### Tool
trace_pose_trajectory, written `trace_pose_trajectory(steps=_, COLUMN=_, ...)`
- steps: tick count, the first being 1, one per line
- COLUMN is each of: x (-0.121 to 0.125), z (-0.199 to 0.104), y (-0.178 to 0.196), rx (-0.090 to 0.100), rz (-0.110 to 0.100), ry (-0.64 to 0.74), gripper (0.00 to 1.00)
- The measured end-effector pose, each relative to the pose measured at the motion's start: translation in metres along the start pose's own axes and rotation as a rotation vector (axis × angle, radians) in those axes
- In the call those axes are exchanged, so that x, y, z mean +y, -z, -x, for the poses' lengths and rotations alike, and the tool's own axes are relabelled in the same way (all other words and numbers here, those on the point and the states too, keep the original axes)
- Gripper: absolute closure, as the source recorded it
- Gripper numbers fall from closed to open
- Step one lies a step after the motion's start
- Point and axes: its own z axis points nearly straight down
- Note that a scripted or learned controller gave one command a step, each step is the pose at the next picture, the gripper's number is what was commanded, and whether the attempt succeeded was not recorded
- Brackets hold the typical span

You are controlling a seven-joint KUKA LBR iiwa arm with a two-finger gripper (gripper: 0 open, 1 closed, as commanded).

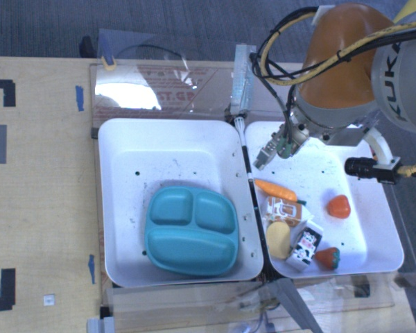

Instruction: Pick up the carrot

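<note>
Nearest the camera, along the front of the right bin [381, 207], a small cluster lies packed together: a red strawberry-shaped piece with a green top [327, 257], a black-and-white carton [306, 246] tilted on its side, and a pale yellow rounded piece [278, 239] touching a small printed packet [280, 208]. The packet's print is too small to read. In the left bin [125, 151] sits a teal plate [192, 230], smooth moulded plastic with rounded corners and three compartments.

The carrot [275, 189], a slim orange taper with a dark green tip pointing right, lies just behind the packet, close to the wall between the two bins. To its right, apart from the cluster, rests a glossy red-orange tomato-like piece [339, 206].

Farther back the gripper [264, 157] hangs above the right bin's rear left corner, short of the carrot, with nothing between its fingers; whether they are spread or closed cannot be told. The arm [347, 54] is cut off at the right edge. Behind the bins a clear sheet [159, 82] glares white.
</note>
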Motion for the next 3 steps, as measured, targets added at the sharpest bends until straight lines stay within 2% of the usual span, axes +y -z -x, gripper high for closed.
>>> trace_pose_trajectory(steps=1, x=-0.001, z=0.0, y=-0.003, rx=0.003, rz=-0.005, ry=-0.002, gripper=0.0)
trace_pose_trajectory(steps=2, x=0.012, z=-0.042, y=-0.023, rx=0.007, rz=-0.007, ry=0.225, gripper=0.0)
trace_pose_trajectory(steps=3, x=0.003, z=0.035, y=-0.038, rx=0.002, rz=-0.002, ry=0.63, gripper=0.0)
